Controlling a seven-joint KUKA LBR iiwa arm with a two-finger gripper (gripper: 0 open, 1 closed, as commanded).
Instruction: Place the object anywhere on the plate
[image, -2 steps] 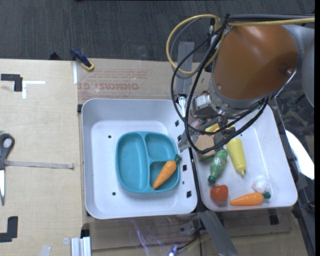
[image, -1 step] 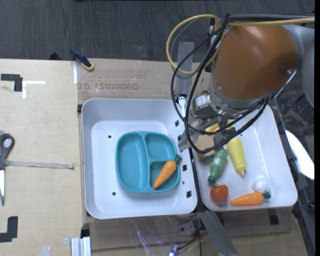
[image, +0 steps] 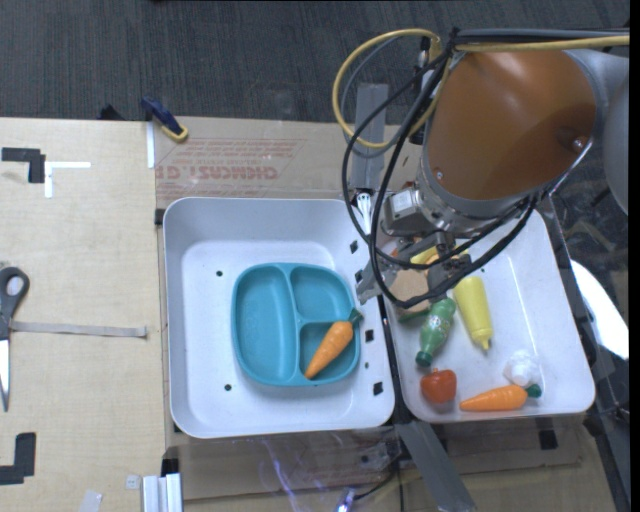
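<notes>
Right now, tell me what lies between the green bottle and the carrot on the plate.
In the camera view, the two bins' adjoining white walls lie between the green bottle and the carrot on the teal plate.

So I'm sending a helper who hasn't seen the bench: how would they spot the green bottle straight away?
Start at the right-hand white bin, under the grey and orange arm. Near its middle, just left of the yellow bottle, lies the green bottle, tilted with its dark cap towards the bin's front. It is the one green item there; the tomato below it is red and the carrot orange.
</notes>
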